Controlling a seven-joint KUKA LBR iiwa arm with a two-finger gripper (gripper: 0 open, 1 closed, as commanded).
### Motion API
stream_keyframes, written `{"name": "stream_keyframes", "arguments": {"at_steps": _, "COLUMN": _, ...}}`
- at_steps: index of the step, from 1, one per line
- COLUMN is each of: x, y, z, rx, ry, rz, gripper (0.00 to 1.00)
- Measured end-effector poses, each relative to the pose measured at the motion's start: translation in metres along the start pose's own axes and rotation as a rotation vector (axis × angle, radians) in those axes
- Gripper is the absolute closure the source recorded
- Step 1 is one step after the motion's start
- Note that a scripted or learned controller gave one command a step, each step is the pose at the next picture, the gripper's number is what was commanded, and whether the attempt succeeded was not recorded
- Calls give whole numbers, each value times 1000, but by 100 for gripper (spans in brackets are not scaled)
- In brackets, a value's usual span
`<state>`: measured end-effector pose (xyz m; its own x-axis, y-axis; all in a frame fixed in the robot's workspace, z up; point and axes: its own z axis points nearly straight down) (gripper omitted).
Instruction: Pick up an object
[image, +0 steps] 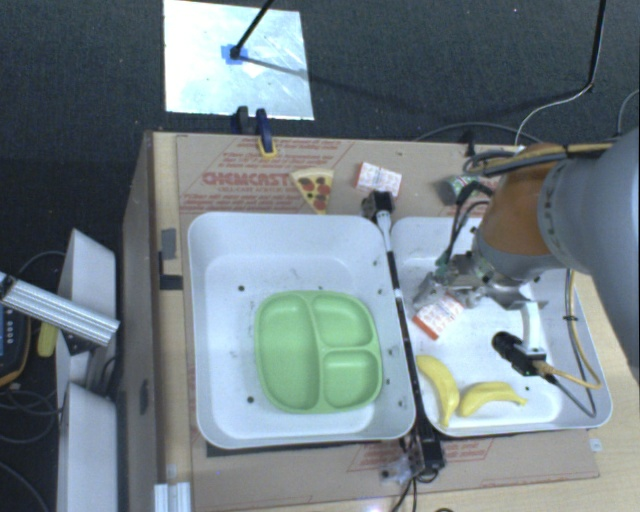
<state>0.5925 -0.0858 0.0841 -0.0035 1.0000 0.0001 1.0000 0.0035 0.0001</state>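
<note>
The gripper (447, 283) hangs low in the right bin (570, 415) over a red-and-white packet (436, 318); its grip cannot be made out. Two bananas (440, 385) lie nearby.

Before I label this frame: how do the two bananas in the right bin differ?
The left banana runs steeply, from upper left down to lower right, beside the wall between the bins; the right banana lies nearly flat, its tip toward the right. The left banana looks thicker and straighter, the right banana slimmer and more curved. Both are yellow and lie near the front of the right bin, their lower ends meeting.
</note>
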Motion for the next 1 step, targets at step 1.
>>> {"name": "stream_keyframes", "arguments": {"at_steps": 1, "x": 0, "y": 1, "z": -11, "rx": -3, "ry": 0, "rz": -1, "gripper": 100}}
